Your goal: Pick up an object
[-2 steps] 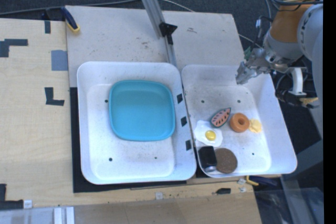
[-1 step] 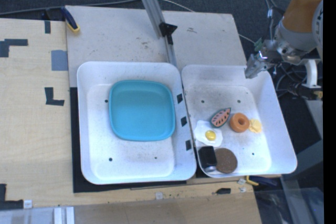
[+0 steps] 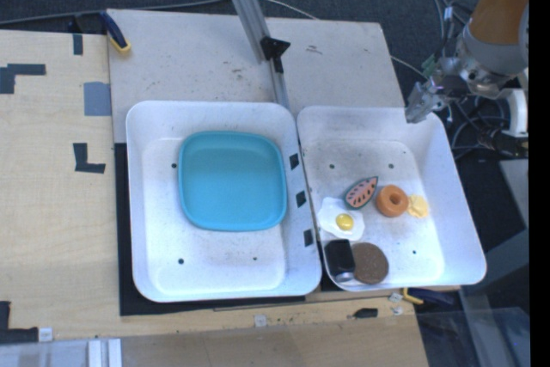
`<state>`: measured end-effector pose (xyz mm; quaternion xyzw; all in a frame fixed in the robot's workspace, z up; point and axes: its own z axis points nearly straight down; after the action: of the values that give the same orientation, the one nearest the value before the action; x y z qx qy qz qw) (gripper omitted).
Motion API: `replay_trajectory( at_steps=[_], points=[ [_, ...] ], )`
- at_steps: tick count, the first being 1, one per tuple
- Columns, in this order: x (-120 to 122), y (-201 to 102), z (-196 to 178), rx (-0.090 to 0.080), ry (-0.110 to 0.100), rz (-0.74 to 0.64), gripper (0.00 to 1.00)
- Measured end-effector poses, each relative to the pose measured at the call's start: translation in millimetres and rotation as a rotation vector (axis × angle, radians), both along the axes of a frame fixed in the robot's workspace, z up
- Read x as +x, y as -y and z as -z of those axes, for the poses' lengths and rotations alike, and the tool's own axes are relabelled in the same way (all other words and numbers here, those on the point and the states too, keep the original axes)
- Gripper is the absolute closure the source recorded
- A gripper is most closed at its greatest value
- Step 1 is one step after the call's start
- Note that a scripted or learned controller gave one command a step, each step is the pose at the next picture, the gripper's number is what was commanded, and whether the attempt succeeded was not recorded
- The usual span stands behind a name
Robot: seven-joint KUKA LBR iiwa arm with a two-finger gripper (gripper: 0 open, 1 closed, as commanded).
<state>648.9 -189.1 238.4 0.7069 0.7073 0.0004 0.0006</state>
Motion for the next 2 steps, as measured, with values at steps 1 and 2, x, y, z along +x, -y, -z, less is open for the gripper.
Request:
replay_trajectory(
  at_steps=[1, 2],
  points=[
    [-9.8, -45.6, 9.7, 0.001, -0.002, -0.003, 1.00],
    [-29.0, -105.1, 9.0, 0.001, -0.002, -0.004, 1.00]
  ],
)
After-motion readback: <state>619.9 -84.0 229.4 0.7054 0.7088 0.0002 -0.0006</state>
